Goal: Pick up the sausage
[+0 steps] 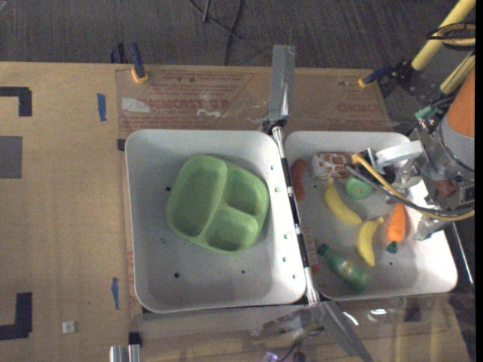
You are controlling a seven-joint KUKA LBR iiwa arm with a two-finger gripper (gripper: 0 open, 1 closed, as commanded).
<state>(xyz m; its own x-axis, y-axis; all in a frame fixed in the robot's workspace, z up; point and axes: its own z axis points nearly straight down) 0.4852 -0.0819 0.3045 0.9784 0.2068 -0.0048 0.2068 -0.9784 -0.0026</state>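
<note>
Looming high at three o'clock, the gripper [436, 194] hides its state; I cannot tell. Target the sausage [299, 179] at nine o'clock, hugging the right bin [445, 277] wall; approach lengthwise.

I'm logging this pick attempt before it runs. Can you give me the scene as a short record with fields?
target: sausage, reddish, lying by the left wall of the right bin
right bin contents: two bananas, carrot, green bottle, small packet, round green item
left bin: green divided plate
arm: over the right bin's right side, apart from the sausage
hand: hidden among wrist parts and cables
task state: sausage not yet picked
</note>
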